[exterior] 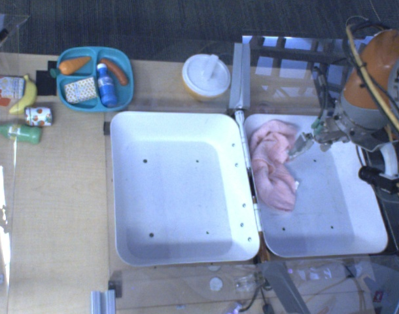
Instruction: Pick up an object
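A crumpled pink cloth lies against the left wall of the right bin. My gripper hangs over that bin at the cloth's upper right edge, its tip pointing left and down toward the fabric. The grey wrist with its orange band rises behind it at the right. Nothing shows between the fingers, and the cloth rests flat on the bin floor.
The left bin sits beside the right one, a metal divider behind their joint. On the bench at the back left are a blue tray of toy food, a white lidded bowl, a banana, a can and a green bottle.
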You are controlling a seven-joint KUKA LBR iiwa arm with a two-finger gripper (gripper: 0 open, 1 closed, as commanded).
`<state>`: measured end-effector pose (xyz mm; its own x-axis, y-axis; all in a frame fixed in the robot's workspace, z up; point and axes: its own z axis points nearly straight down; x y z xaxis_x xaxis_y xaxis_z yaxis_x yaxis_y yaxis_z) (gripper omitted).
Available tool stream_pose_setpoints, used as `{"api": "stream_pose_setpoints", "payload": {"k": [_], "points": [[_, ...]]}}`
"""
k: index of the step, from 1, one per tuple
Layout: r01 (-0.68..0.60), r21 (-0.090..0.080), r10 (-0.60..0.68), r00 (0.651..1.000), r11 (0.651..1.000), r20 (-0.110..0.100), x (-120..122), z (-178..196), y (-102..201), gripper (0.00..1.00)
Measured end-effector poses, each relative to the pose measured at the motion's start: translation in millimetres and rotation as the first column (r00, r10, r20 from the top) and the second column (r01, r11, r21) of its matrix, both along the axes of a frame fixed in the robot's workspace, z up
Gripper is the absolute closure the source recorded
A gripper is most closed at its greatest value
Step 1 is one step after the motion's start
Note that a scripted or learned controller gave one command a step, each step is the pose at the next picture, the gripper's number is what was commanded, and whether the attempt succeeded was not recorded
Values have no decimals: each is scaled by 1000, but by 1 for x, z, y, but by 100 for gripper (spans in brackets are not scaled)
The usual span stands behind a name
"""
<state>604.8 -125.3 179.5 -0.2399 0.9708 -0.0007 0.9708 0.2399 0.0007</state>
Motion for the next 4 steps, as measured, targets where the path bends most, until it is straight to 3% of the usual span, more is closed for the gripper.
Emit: {"api": "stream_pose_setpoints", "payload": {"k": [1,2,3,4], "points": [[-67,1,67,998,998,-1,-15,-85,8,0],[-113,-4,113,994,994,13,-34,-90,28,0],[-113,-6,113,993,994,17,-32,-79,29,100],[125,-1,-125,992,992,-2,38,85,80,100]]}}
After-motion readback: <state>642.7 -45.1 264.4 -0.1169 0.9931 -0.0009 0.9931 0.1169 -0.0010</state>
